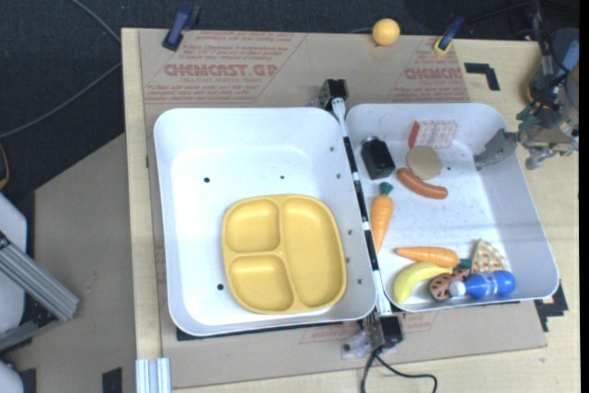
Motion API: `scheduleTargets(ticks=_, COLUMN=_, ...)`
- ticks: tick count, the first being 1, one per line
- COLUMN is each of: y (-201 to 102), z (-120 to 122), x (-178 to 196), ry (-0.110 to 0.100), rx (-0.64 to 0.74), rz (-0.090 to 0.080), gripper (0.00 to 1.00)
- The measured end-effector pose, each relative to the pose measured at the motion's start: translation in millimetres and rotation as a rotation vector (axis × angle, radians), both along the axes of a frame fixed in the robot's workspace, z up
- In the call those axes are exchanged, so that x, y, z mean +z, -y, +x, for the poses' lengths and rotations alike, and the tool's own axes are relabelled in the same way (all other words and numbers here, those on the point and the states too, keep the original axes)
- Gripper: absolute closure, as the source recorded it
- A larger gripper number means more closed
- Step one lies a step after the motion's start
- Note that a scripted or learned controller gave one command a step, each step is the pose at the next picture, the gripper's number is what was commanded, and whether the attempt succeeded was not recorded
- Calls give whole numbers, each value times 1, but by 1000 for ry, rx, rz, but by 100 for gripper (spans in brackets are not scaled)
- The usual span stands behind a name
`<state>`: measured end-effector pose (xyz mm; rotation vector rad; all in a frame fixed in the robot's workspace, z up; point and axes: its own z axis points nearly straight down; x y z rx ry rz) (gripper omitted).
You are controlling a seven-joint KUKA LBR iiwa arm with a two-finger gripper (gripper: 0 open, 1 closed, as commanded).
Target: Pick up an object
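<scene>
Gripper (497, 149) hangs at the far right side of the right bin (529, 216), just over its rim. Its grey tip sticks out toward the toys, but it is small and blurry, so I cannot tell how it is set. Nothing shows in its grasp. I think it waits at the edge so it can look for a thing to grab.

All the toys lie in the right bin, so that is where the picking must be. A hot dog (422, 185) lies near the middle, with a round tan disc (424, 163) touching its top side. A red and white card (433, 134) lies flat behind them. A black block (377, 157) sits near the wall between the bins. One carrot (380, 221) lies just beside that wall, pointing down. Another carrot (427, 256) lies flat, lower down. A banana (411, 281), a cookie (441, 287), a blue bottle (488, 286) and a pizza slice (486, 256) are all bunched in the near corner, touching each other.

The left bin (184, 198) holds a yellow tray (283, 252) with three parts. It lies flat and takes up a lot of room there.

The hot dog and the disc are closest to the gripper, so I guess they are the easy ones to reach. The bunched toys in the corner look harder, since they crowd each other.
</scene>
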<state>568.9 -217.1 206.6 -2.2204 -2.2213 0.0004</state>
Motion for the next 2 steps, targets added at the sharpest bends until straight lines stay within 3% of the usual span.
scheduleTargets(ticks=1, y=-75, z=-33, x=-37, ry=-2, rx=2, rz=2, gripper=0)
scheduleTargets(ticks=2, y=-88, z=19, x=-120, ry=-1, rx=0, rz=0, gripper=0)
